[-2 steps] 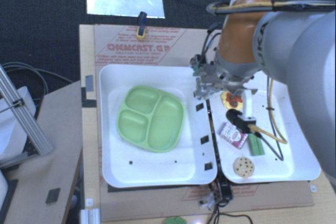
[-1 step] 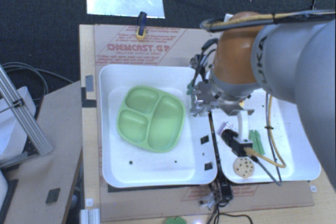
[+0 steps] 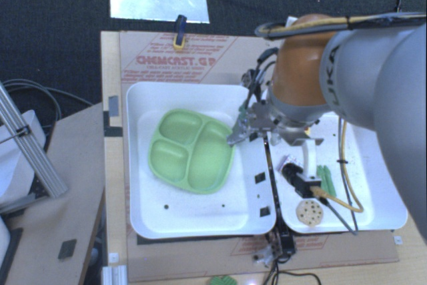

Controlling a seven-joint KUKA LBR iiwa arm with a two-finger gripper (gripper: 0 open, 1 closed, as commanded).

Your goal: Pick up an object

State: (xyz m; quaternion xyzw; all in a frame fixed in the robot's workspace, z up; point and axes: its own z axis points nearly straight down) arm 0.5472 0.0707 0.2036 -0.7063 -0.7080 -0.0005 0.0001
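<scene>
**Arm low at the plate's edge, no grasp made out**

The grey arm (image 3: 353,70) reached in from the right and took up much of the upper right of the view, its orange band sitting above the wrist. Below it lay the two white bins: the left bin (image 3: 143,210) and the right bin (image 3: 380,210), side by side with their rims meeting near the middle.

In the left bin lay the largest loose thing, a pale green divided plate (image 3: 190,151), flat and near the bin's centre, its right edge close to the dividing rim. The gripper (image 3: 238,133) hung at that right edge, just beside or perhaps touching the plate's rim; the slant of the view made it hard to say which. How wide it stood could not be told, and nothing could be made out in its hold.

The right bin held smaller things: two green sticks (image 3: 325,180) lying together, and a small round tan disc with holes (image 3: 310,212) near the front rim.

The step in hand looked like the approach to a grasp, with the plate as the likely target. The next move would call for the gripper to straddle the thin raised rim and close on it squarely, since a flat, wide plate offers little else to pinch.
</scene>
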